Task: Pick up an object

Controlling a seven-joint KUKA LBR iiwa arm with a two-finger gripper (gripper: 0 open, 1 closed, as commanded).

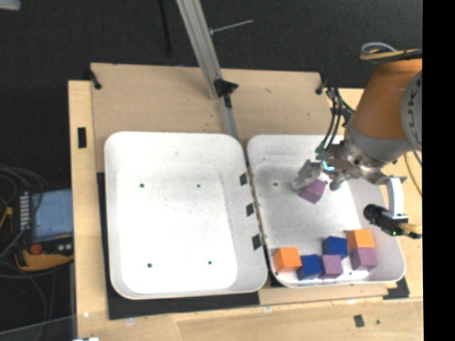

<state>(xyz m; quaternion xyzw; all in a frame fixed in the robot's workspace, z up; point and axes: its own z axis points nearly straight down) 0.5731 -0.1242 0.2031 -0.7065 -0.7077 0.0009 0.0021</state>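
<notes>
Purple is the colour of the block (312, 190) caught at the gripper (317, 179), and it sits between the two fingers, tilted on a corner, over the bare middle of the right bin (284, 212). The fingers are closed on it, one to each side. Whether the block is lifted clear of the bin floor or resting on it cannot be told from this slant.

Taking the right bin as the landmark: the grey arm with its orange band (387, 105) comes in over the bin's far right corner. Along the bin's near edge lies a cluster of other blocks, well apart from the held one. An orange block (287, 258) is leftmost, with a blue block (311, 266) just beside it, then a purple block (332, 265). Behind those stands a second blue block (335, 246). At the right end of the row an orange block (361, 239) lies above another purple one (365, 257), the two touching.

Left of the right bin, edge to edge with it, is the left bin (178, 212). Both rest on the wooden bench (156, 98). A metal pole (202, 41) slants down toward the far edge where the bins meet
</notes>
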